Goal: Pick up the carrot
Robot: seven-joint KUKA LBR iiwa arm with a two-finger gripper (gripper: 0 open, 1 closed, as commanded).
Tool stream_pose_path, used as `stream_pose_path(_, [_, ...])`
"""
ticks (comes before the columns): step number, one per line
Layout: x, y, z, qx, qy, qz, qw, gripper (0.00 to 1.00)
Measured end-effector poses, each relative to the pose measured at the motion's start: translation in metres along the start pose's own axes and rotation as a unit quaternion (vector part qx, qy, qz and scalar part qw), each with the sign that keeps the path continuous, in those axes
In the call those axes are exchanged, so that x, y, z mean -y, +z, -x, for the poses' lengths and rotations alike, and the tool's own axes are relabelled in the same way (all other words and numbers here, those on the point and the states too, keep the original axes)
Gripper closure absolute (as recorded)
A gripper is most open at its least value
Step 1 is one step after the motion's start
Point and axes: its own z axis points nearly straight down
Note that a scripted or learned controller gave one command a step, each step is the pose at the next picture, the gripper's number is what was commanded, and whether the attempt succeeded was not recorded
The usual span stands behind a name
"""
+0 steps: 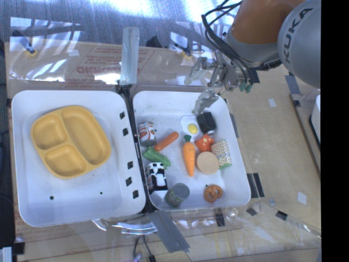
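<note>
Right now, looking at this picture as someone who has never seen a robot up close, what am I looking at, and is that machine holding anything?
You are looking down at a slant from a single camera fixed above a workbench. The big grey and orange thing at the upper right is a robot arm. At its tip is a gripper, a two-finger claw, which hangs over the back edge of the right bin. I see nothing between its fingers.

Two shallow white bins sit side by side. The left bin holds a yellow divided plate. The right bin holds toy food: a carrot, which the arm is meant to pick up, a thinner orange piece, a fried egg, a tomato, a round cracker, a black block and some small cans.
</note>
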Motion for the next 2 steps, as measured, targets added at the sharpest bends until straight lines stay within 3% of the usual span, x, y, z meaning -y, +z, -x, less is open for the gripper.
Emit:
stream_pose_path(1, [0.013,0.15,-0.045,-0.006,-0.037,0.002,0.9993,0.0])
stream_pose_path(2, [0.001,0.176,-0.086,0.015,-0.139,-0.005,0.9902,0.0])
